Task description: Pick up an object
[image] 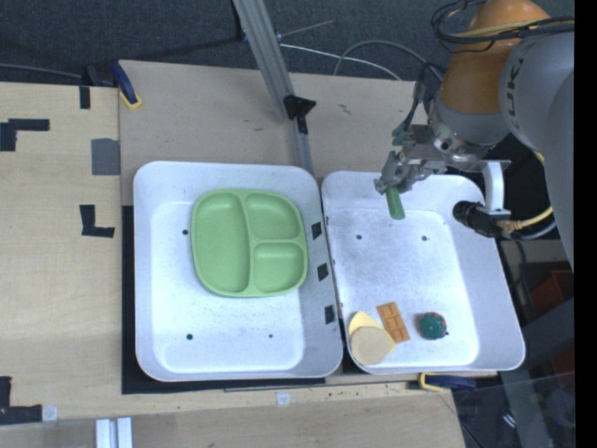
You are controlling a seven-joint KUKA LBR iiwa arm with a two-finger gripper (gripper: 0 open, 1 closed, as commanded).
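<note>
A pale wooden bench [56, 278] carries two shallow white bins side by side on a dark mat, with black tape marks on the wood at the left and a grey metal strut [266, 49] slanting down from the top.

The gripper [395, 187] hangs over the far rim of the right bin [485, 278], and a small dark green stick-like piece [396, 203] shows between its fingers, gripped at its upper end. That piece is slim, roughly upright with a slight tilt, and its lower end reaches over the bin's white floor near the back wall; whether it touches the floor cannot be told. Above the gripper the grey arm [541, 73] with its orange band [485, 45] comes in from the right, black cables looping over it.

At the near edge of the same bin lie three small things: a cream-coloured round piece [368, 341] in the near left corner, an orange waffled block [393, 321] just beside it, and a dark teal ball with a red spot [431, 326] a little to the right.

The left bin [159, 343] holds a light green divided plate [249, 242] with three compartments, set toward the back.
</note>
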